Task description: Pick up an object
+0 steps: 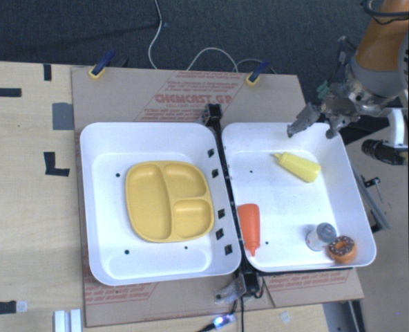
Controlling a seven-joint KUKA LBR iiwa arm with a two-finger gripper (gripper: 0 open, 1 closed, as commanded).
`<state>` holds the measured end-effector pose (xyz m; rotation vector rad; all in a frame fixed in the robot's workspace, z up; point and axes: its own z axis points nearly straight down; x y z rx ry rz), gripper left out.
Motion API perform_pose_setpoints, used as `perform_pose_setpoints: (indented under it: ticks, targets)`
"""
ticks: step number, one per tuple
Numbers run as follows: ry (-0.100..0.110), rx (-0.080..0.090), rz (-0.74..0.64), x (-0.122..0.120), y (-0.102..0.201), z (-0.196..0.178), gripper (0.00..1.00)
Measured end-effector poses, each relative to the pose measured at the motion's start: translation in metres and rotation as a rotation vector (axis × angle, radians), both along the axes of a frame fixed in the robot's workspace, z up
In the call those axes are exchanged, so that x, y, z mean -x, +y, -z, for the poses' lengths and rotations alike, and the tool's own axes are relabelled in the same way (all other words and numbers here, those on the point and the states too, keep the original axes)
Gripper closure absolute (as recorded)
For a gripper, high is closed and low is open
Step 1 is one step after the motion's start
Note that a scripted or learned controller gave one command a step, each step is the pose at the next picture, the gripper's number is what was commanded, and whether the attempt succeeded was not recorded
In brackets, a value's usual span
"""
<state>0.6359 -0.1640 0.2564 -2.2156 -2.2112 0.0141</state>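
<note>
— Tool (310, 127)?
— Up at the far right corner of the right bin (353, 178), hanging off the grey arm (377, 43) with its orange band. Fingers (296, 128) spread apart, tips pointing down over the bin's back rim. Nothing between them.
— Things for picking?
— All in the right bin. Yellow bottle (298, 166) lying on its side toward the back, nozzle pointing left, just below and slightly left of the tool, not touching it. Orange bottle (249, 227) lying along the left wall, tip aimed at the near edge. Small grey cylinder (320, 236) in the near right corner, and touching it on the right a round brown piece with sprinkles, like a doughnut (343, 248).
— Left bin (94, 185)?
— Holding a yellow divided plate (168, 200), three compartments, set flat near the middle.
— Underneath?
— Brown cardboard sheet (184, 95) with red print, clipped at its back edge by two blue-and-yellow clamps (101, 64), on a pale tabletop (25, 185) marked with dark tape pieces. White cable (211, 52) looping behind the bins.
</note>
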Motion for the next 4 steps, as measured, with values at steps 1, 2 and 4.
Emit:
perform_pose_setpoints:
  ticks: [1,2,4]
  targets:
    - [-0.013,0.002,-0.003,-0.002,0.001,-0.009,0.0]
    - [-0.011,0.002,-0.003,-0.002,0.005,0.034,0.0]
    - [-0.01,0.002,-0.004,0.006,0.005,0.13,0.0]
